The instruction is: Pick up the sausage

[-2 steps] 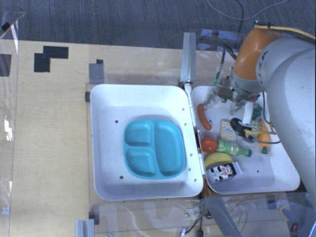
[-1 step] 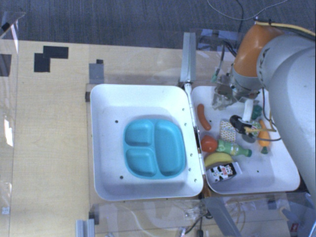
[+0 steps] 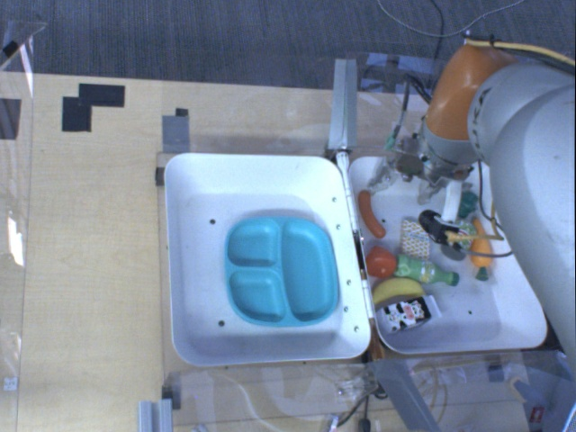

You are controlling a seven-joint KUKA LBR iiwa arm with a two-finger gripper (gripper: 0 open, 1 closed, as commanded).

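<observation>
1. Bench: two white bins side by side. Left bin [image 3: 193, 331] holds a blue divided tray [image 3: 281, 270]. Right bin [image 3: 504, 327] holds the clutter and the arm.
2. Sausage [image 3: 370, 214]: reddish-brown, lying flat on the floor of the right bin, close to its left wall, in the upper part. Long axis runs roughly up-down in the view, lower end tilted slightly right. Nothing rests on it.
3. Neighbours: tomato [image 3: 381, 262] just below its lower end, apart from it. Banana [image 3: 397, 289] and a small black-and-white box [image 3: 407, 313] lower still. A patterned packet [image 3: 414, 236] just right of the lower end; a green bottle [image 3: 427, 271] beyond that. An orange piece [image 3: 483, 252] well to the right.
4. Arm: grey, orange band, enters from the right, wrist over the upper part of the right bin. Gripper [image 3: 416, 171] sits above and right of the sausage, not touching it. Finger state: cannot tell; the wrist body hides the tips.
5. Step, as I judge it: approach. Sausage not yet grasped, not lifted.
6. Next move calls for: shift the gripper left and slightly down-view until centred over the sausage's middle; turn the wrist so the fingers close across the short width; descend to the bin floor.
7. Watch: the left wall is close, so one finger has little room on that side. The packet and tomato crowd the lower end; a mid-body or upper grasp looks cleaner.
</observation>
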